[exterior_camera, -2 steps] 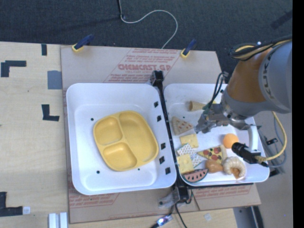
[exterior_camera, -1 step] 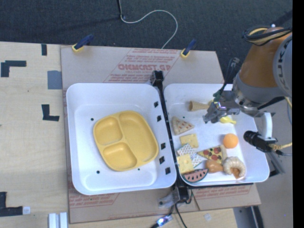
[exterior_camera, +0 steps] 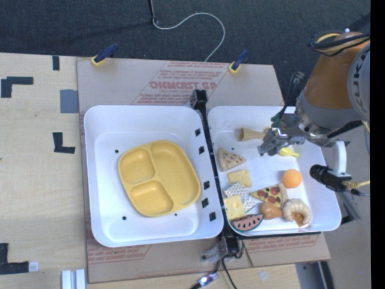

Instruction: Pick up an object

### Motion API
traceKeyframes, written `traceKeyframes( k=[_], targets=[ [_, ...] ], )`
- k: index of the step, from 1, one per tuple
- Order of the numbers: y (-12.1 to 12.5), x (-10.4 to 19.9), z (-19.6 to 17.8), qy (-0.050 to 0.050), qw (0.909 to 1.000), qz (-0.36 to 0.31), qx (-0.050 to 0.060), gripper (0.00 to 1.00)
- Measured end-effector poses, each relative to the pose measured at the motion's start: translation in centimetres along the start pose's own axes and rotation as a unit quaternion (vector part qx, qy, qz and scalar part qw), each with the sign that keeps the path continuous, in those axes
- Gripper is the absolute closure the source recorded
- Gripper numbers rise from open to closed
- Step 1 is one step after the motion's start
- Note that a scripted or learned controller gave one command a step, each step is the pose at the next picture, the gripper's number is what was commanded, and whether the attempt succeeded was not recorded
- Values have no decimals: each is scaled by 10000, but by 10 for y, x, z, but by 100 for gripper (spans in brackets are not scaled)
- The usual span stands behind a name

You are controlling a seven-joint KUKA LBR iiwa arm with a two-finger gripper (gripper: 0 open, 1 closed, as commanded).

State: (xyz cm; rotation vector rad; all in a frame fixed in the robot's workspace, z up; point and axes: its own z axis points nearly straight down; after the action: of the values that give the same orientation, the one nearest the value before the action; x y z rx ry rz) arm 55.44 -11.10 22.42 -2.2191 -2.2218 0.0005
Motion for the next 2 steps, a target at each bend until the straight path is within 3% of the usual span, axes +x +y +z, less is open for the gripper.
traceKeyframes(
  k=[1, 2],
  targets=[
    [-10, 26, -8, 3, 10000, -14, 3, 100],
    [-14, 18, 11, -10, 10000, 7, 9, 100]
  ],
)
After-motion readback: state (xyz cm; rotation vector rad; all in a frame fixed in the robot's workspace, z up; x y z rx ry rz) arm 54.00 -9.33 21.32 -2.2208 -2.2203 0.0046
